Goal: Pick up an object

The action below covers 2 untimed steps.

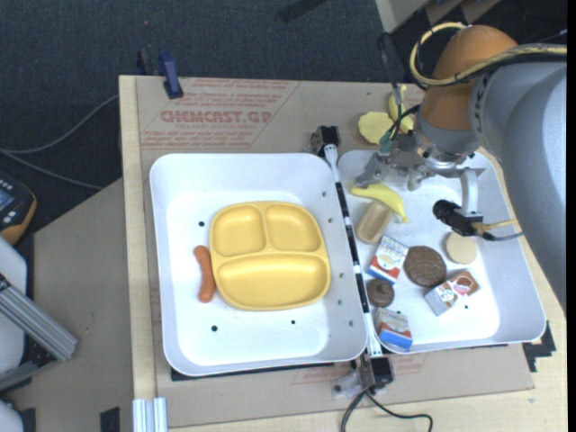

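A grey arm (pixel 522 124) with an orange band reaches in from the right and hangs over the far end of the right bin (pixel 513 318), its wrist low above the white floor. The gripper (pixel 423 165) sits under that wrist, near a banana (pixel 380 196); whether it is spread or closed cannot be told from above, since the wrist hides it.

The likeliest pick appears to be the banana, which lies at the bin's left side, near the wall, just ahead of the gripper. Just below it, a tan cylinder (pixel 371 222) lies on its side, touching or nearly touching the fruit. Nothing shows between the gripper's parts, so no object can be called held.

The rest of the right bin is a loose scatter, apparently left for the arm to choose from: a small carton (pixel 388 258), a brown disc (pixel 425 265), a pale round piece (pixel 462 249), a little box (pixel 451 292), a dark cookie (pixel 381 293) and a blue-and-white packet (pixel 395 330).

The left bin (pixel 171 241) carries a yellow divided plate (pixel 268 255) at its middle, with a sausage (pixel 205 273) lying just beside the plate's left edge. Judged from this layout, the pick has not yet been made.
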Motion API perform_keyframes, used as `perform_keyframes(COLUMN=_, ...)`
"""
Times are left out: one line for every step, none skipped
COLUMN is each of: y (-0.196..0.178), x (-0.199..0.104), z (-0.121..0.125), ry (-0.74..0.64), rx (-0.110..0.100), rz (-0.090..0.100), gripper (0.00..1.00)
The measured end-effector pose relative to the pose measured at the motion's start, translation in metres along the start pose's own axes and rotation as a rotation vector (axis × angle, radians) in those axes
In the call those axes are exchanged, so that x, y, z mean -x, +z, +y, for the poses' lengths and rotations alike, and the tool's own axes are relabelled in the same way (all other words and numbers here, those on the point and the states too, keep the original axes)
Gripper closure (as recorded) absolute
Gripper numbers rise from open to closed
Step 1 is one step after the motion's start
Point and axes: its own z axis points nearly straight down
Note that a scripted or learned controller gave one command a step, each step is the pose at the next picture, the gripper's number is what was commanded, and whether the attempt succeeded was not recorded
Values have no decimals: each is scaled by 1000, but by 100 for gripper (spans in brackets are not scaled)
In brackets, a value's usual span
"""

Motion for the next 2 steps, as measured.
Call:
perform_keyframes(y=0, x=4, z=0, ry=0, rx=1, rz=2, gripper=0)
perform_keyframes(y=0, x=13, z=0, ry=0, rx=2, rz=2, gripper=0)
